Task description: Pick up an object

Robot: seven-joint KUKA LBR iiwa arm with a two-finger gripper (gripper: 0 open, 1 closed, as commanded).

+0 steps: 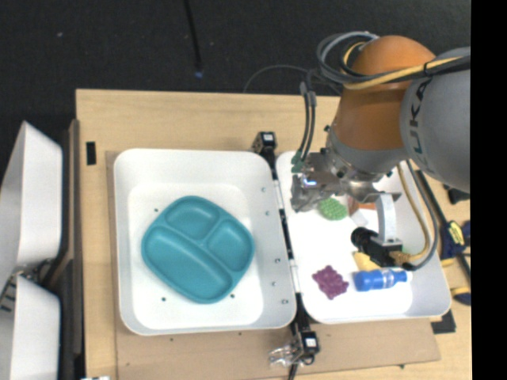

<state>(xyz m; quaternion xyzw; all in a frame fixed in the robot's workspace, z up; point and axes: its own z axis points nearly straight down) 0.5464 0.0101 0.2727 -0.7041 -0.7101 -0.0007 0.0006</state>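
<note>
Camera view: green object (pixel 333 208) just beside pincer (pixel 310 194).

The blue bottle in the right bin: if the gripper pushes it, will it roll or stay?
The blue bottle lies on its side and looks rounded, so it would probably roll. It looks like small plastic, so probably light and easily knocked away. The purple toy close beside it might stop it.

On the big grey robot arm (pixel 444 125), dark lettering runs up the casing at the right, partly cut off and reading roughly "UK"; no other text is readable.
</note>
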